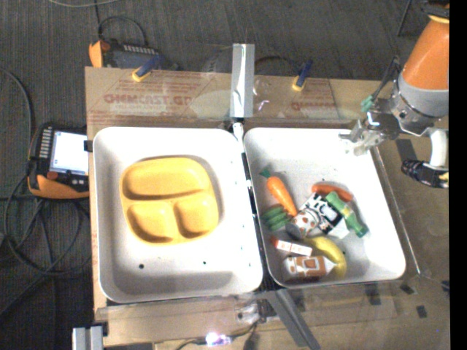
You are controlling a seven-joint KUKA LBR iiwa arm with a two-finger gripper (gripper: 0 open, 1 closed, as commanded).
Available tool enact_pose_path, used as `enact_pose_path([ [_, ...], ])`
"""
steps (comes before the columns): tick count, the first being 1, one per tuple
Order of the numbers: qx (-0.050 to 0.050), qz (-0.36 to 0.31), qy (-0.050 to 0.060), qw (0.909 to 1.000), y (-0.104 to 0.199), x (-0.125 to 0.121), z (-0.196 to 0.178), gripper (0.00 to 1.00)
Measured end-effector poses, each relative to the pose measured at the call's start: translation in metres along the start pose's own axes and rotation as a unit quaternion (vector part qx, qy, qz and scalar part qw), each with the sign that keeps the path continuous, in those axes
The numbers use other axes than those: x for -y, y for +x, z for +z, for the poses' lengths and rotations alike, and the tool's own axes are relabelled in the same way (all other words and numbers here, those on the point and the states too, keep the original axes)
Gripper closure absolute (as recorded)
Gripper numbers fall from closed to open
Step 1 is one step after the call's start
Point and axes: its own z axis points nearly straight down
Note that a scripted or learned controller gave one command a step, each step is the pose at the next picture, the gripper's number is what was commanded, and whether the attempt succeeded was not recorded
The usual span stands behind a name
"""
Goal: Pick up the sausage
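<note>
The sausage [333, 192] is a short red-orange piece lying in the right bin [306, 148], at the far edge of a pile of toy food. My gripper [363, 140] hangs over the bin's far right corner, up and to the right of the sausage and well apart from it. Nothing shows in the gripper. The arm's orange band [432, 49] is at the upper right.
Around the sausage lie an orange carrot [281, 194], green pieces [275, 217], a black-and-white packet [321, 216], a banana [330, 251] and a small box [305, 267]. The left bin [109, 159] holds a yellow divided tray [171, 197]. A metal divider [242, 79] stands behind the bins.
</note>
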Motion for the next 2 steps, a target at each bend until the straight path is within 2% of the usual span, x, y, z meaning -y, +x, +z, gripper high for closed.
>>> enact_pose_path([
  [1, 0.0, 0.0, 0.0, 1.0, 0.0, 0.0, 0.0, 0.0],
  [2, 0.0, 0.114, 0.0, 0.9934, 0.012, -0.048, -0.063, 0.0],
])
